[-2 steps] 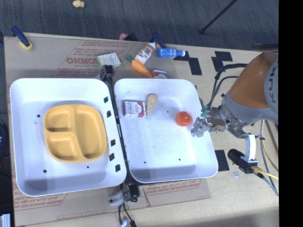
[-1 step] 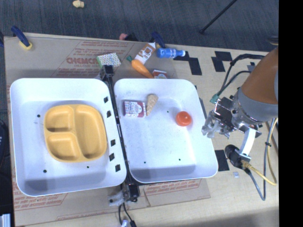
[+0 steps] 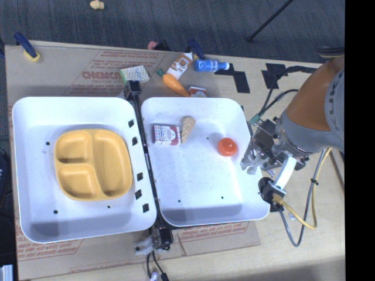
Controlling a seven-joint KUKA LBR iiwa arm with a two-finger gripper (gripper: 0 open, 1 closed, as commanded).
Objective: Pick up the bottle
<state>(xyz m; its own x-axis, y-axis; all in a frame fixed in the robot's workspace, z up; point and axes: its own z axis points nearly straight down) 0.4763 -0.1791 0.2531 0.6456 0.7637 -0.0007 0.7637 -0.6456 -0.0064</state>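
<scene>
Two bins (image 3: 193, 209) sit on the table (image 3: 70, 63). The bottle (image 3: 210, 66) lies on its side outside them, near the table's far edge. The claw (image 3: 253, 161) hangs over the right bin's right rim; its grip cannot be told.

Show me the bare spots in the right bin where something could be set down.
The right bin has bare floor along its near half, below the red carton, cone and orange ball. Its right edge is crowded by the gripper.
</scene>
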